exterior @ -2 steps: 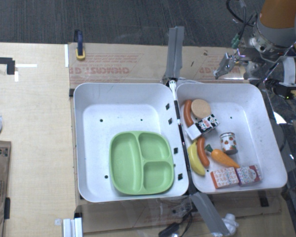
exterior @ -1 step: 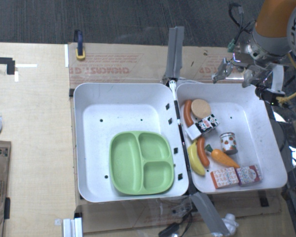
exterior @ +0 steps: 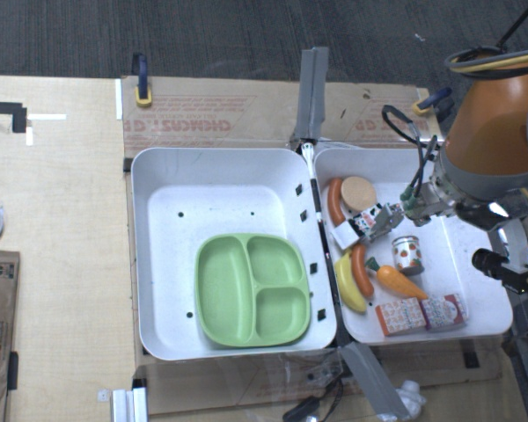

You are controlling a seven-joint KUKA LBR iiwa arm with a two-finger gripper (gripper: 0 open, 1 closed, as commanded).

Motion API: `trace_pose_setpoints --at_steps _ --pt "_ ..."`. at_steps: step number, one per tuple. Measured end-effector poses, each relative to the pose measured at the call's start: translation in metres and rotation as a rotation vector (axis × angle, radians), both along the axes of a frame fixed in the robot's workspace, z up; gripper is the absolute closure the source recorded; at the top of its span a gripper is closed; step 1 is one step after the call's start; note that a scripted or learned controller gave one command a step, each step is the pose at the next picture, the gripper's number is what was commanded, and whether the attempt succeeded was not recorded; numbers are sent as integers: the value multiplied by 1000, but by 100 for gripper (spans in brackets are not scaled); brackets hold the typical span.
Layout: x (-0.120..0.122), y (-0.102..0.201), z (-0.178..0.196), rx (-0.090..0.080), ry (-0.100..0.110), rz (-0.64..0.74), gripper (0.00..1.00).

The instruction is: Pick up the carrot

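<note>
The camera view looks down on a light wooden surface (exterior: 53,200) that carries two shallow white bins side by side. The left bin (exterior: 154,236) holds a green plate (exterior: 251,288) with three compartments, lying in its lower middle part. The right bin (exterior: 475,280) holds the small things, all in its left half. The grey arm with the orange band (exterior: 497,126) reaches in from the right, over the upper right part of this bin. Its hand (exterior: 389,218) is low near the middle of the bin, just beside a white and black box (exterior: 352,229); whether the fingers are open or closed I cannot tell. A red sausage (exterior: 335,199) lies along the left wall, with a round tan piece (exterior: 359,192) touching it. Lower down, a yellow banana (exterior: 348,287) and a second red sausage (exterior: 362,271) lie close together. A flat red and patterned packet (exterior: 421,313) lies near the front wall. The carrot (exterior: 399,280) lies tilted just above this packet and right of the banana, free of the hand. A small can (exterior: 407,252) stands just above the carrot.
</note>
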State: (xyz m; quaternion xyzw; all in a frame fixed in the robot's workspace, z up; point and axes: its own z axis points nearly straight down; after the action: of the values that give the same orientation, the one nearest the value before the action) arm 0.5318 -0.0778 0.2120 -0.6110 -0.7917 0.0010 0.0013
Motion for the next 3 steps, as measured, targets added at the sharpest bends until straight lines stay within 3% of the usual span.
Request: trace_pose_setpoints --at_steps 1,2,3 --pt "-12 64 -17 0 0 102 0" --pt "-38 -24 -85 0 0 40 0" --pt "-26 -54 -122 0 0 -96 0"
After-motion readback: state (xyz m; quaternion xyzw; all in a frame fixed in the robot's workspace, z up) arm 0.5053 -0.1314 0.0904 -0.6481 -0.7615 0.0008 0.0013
